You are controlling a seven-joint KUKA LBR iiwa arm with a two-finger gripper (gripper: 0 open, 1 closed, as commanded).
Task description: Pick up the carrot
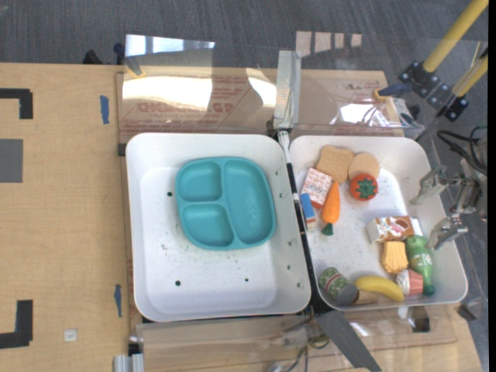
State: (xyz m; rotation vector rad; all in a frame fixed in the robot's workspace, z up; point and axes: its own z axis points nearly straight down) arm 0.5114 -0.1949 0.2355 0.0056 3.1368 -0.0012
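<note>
The carrot is a small orange toy with a green stem end pointing toward the front. It lies in the left part of the right bin, tilted a little from upright in the view. A red-and-white carton and a blue piece touch its left side. A red tomato sits just to its right, apart from it. The carrot's top is uncovered.
Behind the carrot are a toast slice and a bun. A snack box, yellow piece, green bottle, banana and can fill the front right. The left bin holds a teal divided plate.
</note>
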